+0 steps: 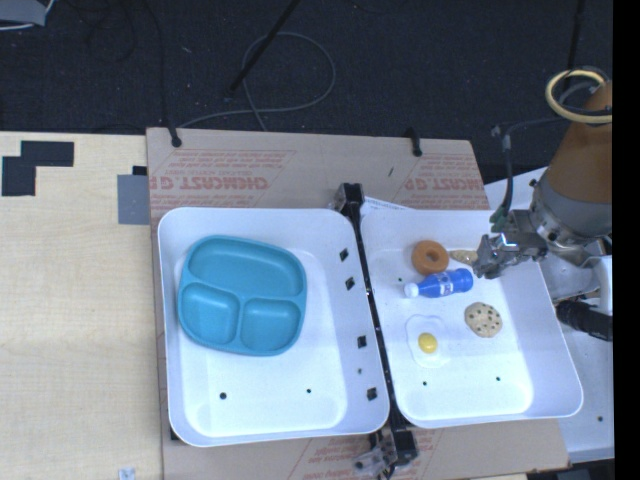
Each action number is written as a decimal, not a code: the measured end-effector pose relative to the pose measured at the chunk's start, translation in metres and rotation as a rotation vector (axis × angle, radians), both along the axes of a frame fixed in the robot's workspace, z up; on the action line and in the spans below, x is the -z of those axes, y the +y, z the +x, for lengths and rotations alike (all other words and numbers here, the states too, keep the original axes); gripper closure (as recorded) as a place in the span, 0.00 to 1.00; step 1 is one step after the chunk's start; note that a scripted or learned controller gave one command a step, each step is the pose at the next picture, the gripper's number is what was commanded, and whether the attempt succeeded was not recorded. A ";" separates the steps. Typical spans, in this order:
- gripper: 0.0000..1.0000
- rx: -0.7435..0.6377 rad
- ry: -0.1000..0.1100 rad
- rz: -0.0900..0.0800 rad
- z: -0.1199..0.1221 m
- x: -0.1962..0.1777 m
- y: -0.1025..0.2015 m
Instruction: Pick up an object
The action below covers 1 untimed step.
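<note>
From my seat the tool (492, 256) sits low over the far right part of the right bin (555, 393), coming in from the right edge of the scene. At this size and slant I cannot tell whether it is open or closed, and I see nothing caught in it.

The closest candidate is the blue bottle (441, 285), lying on its side just to the left and slightly nearer than the tool. Its long axis runs left to right with a slight tilt, white cap at the left end, blue base toward the tool. I judge that a grasp across the body calls for a short shift left and toward me.

The doughnut (430, 257) lies just beyond the bottle, near but seemingly not touching, and could be nudged on the way in. The cookie (483, 319) is just nearer than the tool, the fried egg (428, 343) nearer and further left; both are apart from the bottle.

The left bin (190, 398) holds a blue divided plate (241, 295), well apart across the centre divider (362, 298), on the cardboard-covered surface (300, 168).
</note>
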<state>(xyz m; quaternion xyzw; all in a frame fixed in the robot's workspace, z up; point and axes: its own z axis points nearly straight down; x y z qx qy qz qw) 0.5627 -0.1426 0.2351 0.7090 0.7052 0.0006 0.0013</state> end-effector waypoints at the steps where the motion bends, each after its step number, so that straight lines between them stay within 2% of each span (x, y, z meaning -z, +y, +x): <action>1: 1.00 -0.010 0.003 0.003 0.011 -0.008 0.052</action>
